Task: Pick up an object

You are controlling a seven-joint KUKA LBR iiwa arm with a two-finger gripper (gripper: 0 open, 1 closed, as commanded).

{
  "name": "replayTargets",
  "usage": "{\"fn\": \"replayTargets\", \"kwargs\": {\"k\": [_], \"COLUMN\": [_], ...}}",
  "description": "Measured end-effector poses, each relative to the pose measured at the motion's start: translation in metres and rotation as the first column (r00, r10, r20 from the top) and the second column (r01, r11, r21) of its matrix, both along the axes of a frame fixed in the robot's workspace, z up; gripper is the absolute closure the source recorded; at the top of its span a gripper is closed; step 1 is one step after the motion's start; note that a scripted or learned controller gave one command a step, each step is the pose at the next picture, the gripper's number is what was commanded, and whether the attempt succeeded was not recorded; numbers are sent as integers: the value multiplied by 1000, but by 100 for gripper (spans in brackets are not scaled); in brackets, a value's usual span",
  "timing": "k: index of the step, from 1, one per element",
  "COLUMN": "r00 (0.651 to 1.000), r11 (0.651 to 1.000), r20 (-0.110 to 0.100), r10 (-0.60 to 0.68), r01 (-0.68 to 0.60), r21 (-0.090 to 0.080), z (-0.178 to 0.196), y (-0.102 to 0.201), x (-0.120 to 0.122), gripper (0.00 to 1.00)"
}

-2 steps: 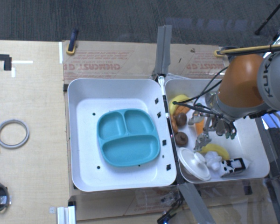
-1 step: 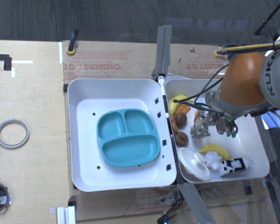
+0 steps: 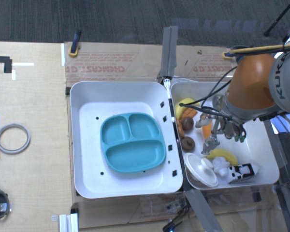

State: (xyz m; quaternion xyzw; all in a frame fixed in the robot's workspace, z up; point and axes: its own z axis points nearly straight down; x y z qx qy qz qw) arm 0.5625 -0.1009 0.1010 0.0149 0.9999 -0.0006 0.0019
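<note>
- Camera view: the claw (image 3: 212, 142) hangs over the middle of the right bin (image 3: 268, 175); whether it is apart or together cannot be told.
- A yellow banana (image 3: 223, 154) lies just beside the claw tip, toward the bin's near edge, ungrasped.
- The left bin (image 3: 84, 144) holds a blue divided plate (image 3: 133, 142).

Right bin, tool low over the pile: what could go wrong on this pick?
1. Clutter: the tool hangs amid a curved yellow banana, an orange carrot-like piece and two brown round items, so it may nudge neighbours or grab two.
2. The banana leans against a crumpled white lump; lifting it may drag that along.
3. The upturned white bowl sits near the shallow white bin's wall, leaving little approach room.
</note>
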Motion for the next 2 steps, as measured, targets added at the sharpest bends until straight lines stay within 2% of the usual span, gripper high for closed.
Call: {"fn": "replayTargets", "kwargs": {"k": [1,2], "r00": [1000,1000], "r11": [1000,1000], "r20": [-2,1], "r10": [-9,-7], "r01": [9,7], "r21": [0,-2], "z": [-9,1], "y": [2,2], "x": [1,3], "gripper": [0,100]}}
